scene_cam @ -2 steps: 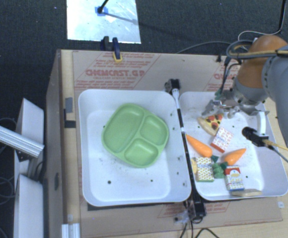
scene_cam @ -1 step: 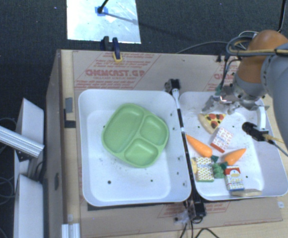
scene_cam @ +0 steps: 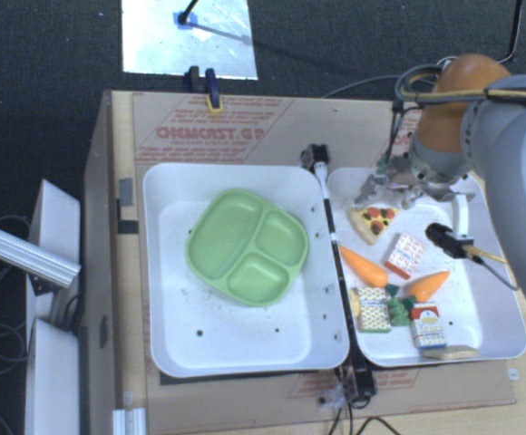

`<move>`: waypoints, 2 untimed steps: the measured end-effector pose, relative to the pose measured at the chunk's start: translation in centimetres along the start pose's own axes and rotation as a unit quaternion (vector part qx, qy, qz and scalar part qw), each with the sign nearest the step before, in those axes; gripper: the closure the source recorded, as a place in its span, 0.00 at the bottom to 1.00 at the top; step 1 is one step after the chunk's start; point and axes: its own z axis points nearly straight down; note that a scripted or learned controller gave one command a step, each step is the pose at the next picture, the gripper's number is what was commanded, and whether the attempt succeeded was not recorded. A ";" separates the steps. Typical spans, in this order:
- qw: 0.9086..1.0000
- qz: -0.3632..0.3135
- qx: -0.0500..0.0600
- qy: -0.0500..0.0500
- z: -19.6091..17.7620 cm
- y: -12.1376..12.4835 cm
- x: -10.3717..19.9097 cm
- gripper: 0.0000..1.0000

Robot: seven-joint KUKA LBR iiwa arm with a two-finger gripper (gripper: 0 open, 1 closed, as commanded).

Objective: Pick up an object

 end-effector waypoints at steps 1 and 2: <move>1.000 0.000 0.000 0.000 0.0 0.0 0.0 0.00; 1.000 0.001 0.000 0.000 0.0 0.0 -0.6 0.00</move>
